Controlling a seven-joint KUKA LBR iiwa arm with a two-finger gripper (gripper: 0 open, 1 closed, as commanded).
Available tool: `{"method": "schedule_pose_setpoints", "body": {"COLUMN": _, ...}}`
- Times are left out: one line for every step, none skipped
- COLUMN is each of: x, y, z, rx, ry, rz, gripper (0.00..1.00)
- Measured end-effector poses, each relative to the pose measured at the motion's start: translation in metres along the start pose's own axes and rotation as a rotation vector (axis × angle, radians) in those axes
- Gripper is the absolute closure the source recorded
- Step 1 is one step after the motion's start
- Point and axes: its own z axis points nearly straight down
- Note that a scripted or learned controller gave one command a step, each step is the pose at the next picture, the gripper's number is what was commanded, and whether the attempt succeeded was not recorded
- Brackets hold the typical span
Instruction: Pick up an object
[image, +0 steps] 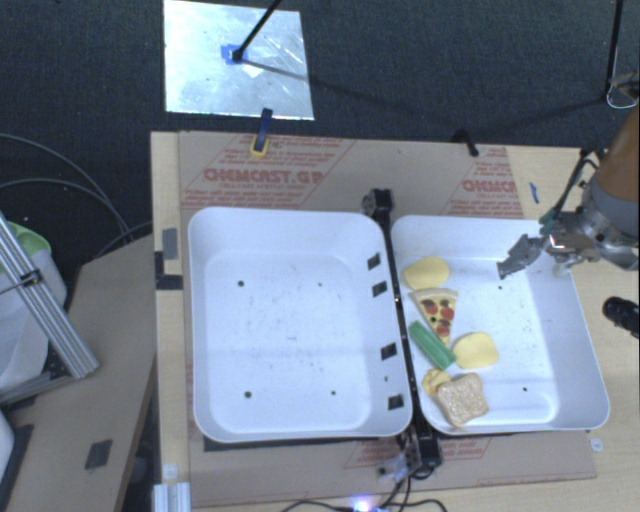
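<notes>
My pincer (517, 256) hangs over the right bin's (575, 330) far edge; whether it is apart or together, I cannot tell. The pizza slice (437, 310) by the bin's left wall looks light, probably stiff; I'd grip across its narrow sides.

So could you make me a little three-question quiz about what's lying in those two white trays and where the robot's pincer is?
1. True or false: the pizza slice lies in the left bin.
2. Which item touches the bread slice?
A. the green stick
B. the small yellow piece
C. the pizza slice
3. Fill in: the pincer hangs over the ____ bin.

Key
1. False; it lies in the right bin.
2. B
3. right
</notes>
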Motion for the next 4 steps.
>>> {"method": "schedule_pose_setpoints", "body": {"x": 0.08, "y": -0.069, "z": 0.11, "rx": 0.015, "ry": 0.008, "rz": -0.006, "gripper": 0.0}}
{"method": "schedule_pose_setpoints", "body": {"x": 0.075, "y": 0.004, "z": 0.132, "rx": -0.004, "ry": -0.001, "rz": -0.004, "gripper": 0.0}}
{"method": "schedule_pose_setpoints", "body": {"x": 0.084, "y": -0.042, "z": 0.147, "rx": 0.005, "ry": 0.001, "rz": 0.002, "gripper": 0.0}}
{"method": "schedule_pose_setpoints", "body": {"x": 0.083, "y": -0.039, "z": 0.135, "rx": -0.002, "ry": 0.0, "rz": 0.002, "gripper": 1.0}}
